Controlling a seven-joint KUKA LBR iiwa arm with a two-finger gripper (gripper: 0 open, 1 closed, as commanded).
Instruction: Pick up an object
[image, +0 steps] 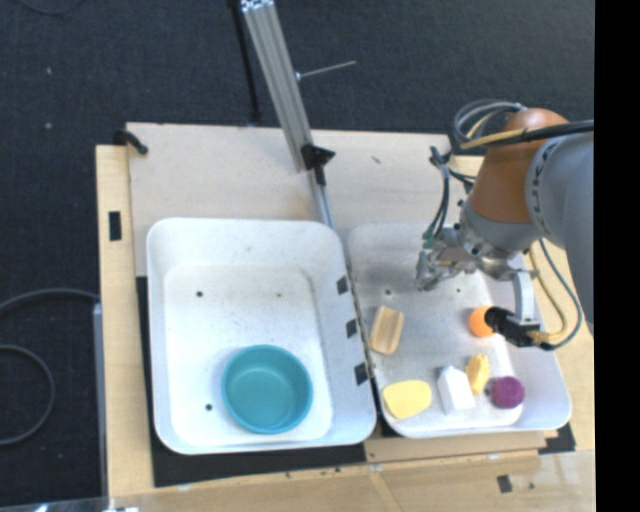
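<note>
Several small objects lie near and left of the gripper (432, 268) in the right white bin (400, 250); closest, the tan block (386, 330), long axis running near-far.

Two white bins (170, 300), one teal bowl (266, 388), six small items in the right bin (400, 260)

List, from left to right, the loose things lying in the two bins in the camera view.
Blue bowl → tan block → yellow piece → white piece → purple ball.
</note>
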